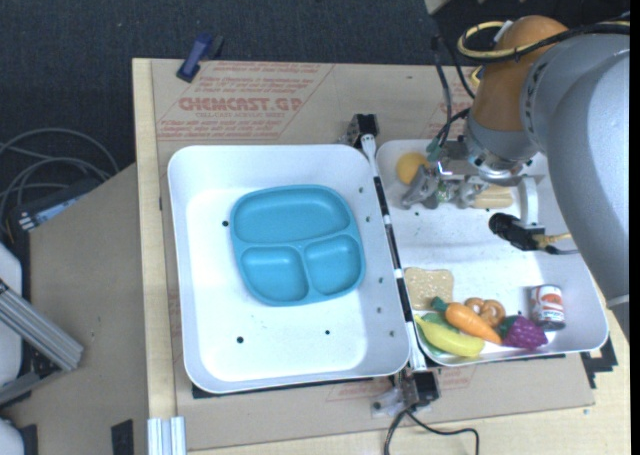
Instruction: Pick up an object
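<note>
- We find the claw [440, 191] low over the upper left part of the right bin [470, 248], carried by the arm entering from the right of the frame.
- We cannot tell from this angle whether the claw is apart or together, and we see nothing held in it.
- The nearest candidate is a small yellow object [407, 167], rounded, lying in the upper left corner of the right bin, just beside the claw and close to the bin wall.
- We judge this piece light and stiff, probably smooth plastic, so likely to roll or slip. A hold across its widest middle seems best, though the nearby wall leaves little room on that side.
- Other candidates sit well apart, clustered along the lower edge of the right bin: a bread slice [428, 285], a banana [450, 338], a carrot [470, 320], a bunch of grapes [523, 332] and a small can [546, 305].
- The left bin [200, 283] holds a blue divided plate [297, 243], broad and flat, which we judge a poor fit for this claw.
- Both bins rest on the surface [150, 243].
</note>
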`<state>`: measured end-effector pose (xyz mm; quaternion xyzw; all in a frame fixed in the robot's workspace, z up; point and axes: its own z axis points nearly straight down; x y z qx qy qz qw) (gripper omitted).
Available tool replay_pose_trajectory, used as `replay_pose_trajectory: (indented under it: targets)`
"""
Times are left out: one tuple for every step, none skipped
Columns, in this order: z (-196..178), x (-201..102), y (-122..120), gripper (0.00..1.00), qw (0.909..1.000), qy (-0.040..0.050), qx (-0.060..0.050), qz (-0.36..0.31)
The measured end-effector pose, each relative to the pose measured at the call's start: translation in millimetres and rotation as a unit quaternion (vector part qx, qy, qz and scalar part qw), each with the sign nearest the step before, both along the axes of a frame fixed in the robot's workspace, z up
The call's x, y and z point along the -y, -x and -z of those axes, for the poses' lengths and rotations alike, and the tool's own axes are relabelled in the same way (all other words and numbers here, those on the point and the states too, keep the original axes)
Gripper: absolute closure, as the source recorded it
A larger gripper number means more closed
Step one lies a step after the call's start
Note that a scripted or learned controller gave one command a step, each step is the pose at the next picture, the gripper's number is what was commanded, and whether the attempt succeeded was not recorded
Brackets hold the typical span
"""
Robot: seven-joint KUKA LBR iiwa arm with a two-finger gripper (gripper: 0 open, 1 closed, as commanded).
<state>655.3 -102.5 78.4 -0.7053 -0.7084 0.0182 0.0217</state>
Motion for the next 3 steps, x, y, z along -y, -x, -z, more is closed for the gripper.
replay_pose_trajectory:
  targets:
    - [-6.6, -7.1, -11.2, 0.00, 0.9996, 0.0025, 0.027, 0.002]
    - [-17.3, -7.2, -11.9, 1.00, 0.9996, 0.0032, 0.029, 0.001]
    - [-108.9, -77.1, 30.0, 1.00, 0.9995, 0.0013, 0.031, 0.000]
